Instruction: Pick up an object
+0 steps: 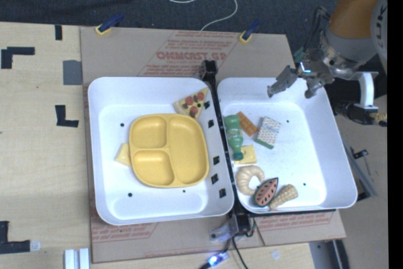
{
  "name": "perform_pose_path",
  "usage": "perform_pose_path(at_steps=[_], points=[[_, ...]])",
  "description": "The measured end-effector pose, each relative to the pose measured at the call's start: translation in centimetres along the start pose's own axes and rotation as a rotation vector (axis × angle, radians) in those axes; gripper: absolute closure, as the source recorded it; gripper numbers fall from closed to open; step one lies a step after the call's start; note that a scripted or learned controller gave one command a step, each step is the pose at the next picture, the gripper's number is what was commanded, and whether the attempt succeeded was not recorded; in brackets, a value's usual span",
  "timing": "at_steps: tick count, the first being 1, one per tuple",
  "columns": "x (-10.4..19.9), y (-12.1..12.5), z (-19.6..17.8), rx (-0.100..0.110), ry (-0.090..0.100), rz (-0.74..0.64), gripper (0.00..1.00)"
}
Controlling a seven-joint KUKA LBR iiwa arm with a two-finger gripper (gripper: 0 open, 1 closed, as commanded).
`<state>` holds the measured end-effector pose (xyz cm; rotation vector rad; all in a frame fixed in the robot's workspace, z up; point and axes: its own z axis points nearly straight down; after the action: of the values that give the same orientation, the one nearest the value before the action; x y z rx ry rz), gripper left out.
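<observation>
Two white bins sat side by side on the bench, and we took them left to right. Left bin (104,154): a yellow divided plate (169,149) filled the middle, a yellow wedge (122,153) poked out from under its left edge, and a pizza slice toy (192,103) lay near the top-right corner, close to the divider.

Right bin (327,154): everything was bunched along the left wall. Green bottle (233,135) upright-ish along the divider w/ an orange piece (248,124) just beside it, a speckled box (269,132) a bit further right, a pale yellow block (247,154) below, then a croissant (249,177), a dark red-and-black piece (266,191) and an ice cream cone (283,194) touching near the bottom.

Far right, the gripper (296,80) hovered over the bin's top edge, fingers spread wide, nothing between them. Well apart from any object.

Risks, as we judged it: items sat so tight that the fingers could land on two at once or nudge one away; the bottle was hard against the wall, so approx no room for a finger; the croissant cluster could shift and slip out.
</observation>
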<state>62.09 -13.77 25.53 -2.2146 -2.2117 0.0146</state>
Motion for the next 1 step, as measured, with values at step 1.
perform_pose_path(at_steps=[1], points=[[0.04,0.19,-0.84,-0.013,-0.002,-0.003,0.0]])
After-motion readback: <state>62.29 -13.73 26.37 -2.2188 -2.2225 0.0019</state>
